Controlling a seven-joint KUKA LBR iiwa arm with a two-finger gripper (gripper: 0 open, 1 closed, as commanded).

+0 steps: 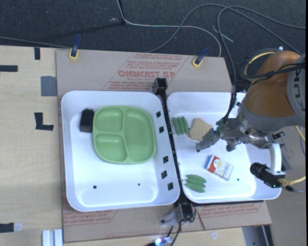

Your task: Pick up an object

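Two shallow white bins sit side by side on a sheet of printed cardboard, the left bin (74, 188) and the right bin (246, 192), meeting along a dark central divider. In the left bin a light green sectioned plate (124, 135) with three compartments lies toward the upper middle, and a small black block (86, 120) rests just beside its left edge, touching or nearly so. The right bin carries four loose items: a green pea pod (180, 125) near the divider at the upper left, a tan sponge-like slab (198, 129) just right of it, a small red, white and blue carton (218, 167) lying flat near the middle, and a second green pea pod (195, 183) toward the lower left of that bin. The grey arm with its orange band enters from the right and hangs over the right bin, its gripper (218, 141) poised between the tan slab and the carton. The two fingers are spread apart, one dark fingertip (201, 147) pointing lower left just beside the slab's lower edge, the other toward the right; nothing lies between them. Cables trail across the dark floor above the cardboard
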